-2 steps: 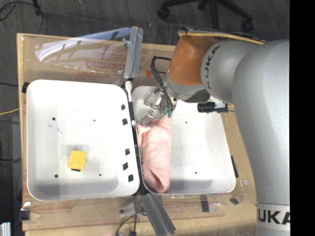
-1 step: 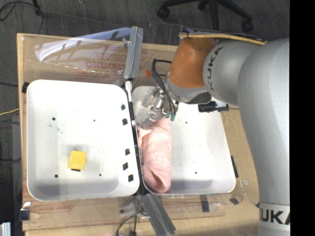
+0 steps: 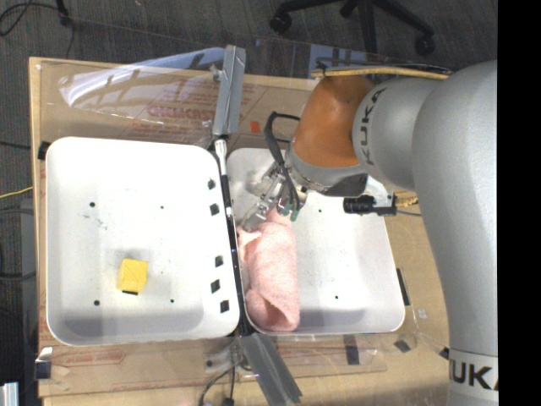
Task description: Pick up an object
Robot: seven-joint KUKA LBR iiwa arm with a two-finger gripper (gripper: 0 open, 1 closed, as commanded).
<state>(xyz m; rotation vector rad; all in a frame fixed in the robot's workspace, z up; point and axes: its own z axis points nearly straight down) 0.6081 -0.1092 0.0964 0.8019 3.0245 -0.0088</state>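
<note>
Bench (image 3: 127, 100), brown-topped, carrying two shallow white bins side by side under a slanted overhead view.

Left bin (image 3: 76, 184): holds one small yellow block (image 3: 133, 276), lying flat toward the bin's 7 o'clock corner, well apart from every wall. A few dark specks mark the bin floor.

Right bin (image 3: 372, 303): holds a pink cloth (image 3: 272, 273), rolled or bunched into a long bundle that runs along the bin's 9 o'clock wall, from near the middle down to the 6 o'clock rim. The cloth touches the dividing wall between the bins.

Arm (image 3: 439, 142): grey, with an orange band (image 3: 330, 129) above the wrist, reaching in from 3 o'clock and bent over the right bin's 11 o'clock quarter.

Pincer (image 3: 269, 203): low in the right bin, at the 12 o'clock end of the pink cloth and touching or just beside it. Whether it is released, clenched or grasping the cloth I cannot tell; the metal parts blur together there.

Clear plastic sheet (image 3: 144, 91): lies on the bench at 12 o'clock from the left bin.

Office chair base (image 3: 363, 11): on the floor beyond the bench, at 12 o'clock.
</note>
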